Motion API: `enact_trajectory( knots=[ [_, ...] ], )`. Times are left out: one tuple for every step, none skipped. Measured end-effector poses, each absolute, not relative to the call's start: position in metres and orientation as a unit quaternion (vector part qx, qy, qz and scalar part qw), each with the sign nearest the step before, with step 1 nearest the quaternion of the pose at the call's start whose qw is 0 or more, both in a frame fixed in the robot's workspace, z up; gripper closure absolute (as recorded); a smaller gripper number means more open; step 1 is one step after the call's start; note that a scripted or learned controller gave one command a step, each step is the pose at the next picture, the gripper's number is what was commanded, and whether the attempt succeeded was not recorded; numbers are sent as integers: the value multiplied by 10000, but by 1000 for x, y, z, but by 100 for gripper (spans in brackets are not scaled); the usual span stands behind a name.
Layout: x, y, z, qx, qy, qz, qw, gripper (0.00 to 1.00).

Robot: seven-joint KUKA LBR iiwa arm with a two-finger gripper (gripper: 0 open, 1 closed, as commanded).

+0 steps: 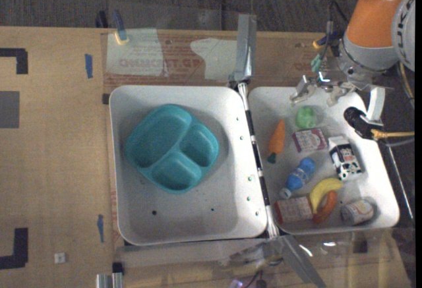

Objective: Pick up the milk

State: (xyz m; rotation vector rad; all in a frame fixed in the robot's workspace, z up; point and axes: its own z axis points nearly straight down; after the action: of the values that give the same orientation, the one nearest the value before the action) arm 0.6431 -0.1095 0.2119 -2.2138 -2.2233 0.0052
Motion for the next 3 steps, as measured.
enact_trajectory(
  knots=[
    [608, -151, 195, -7054, -7088, 16, 22, 0],
    [573, -225, 148, -7312, -6821, 13, 24, 0],
    [520, -210, 88, -6914, -7225, -41, -19, 0]
  ],
)
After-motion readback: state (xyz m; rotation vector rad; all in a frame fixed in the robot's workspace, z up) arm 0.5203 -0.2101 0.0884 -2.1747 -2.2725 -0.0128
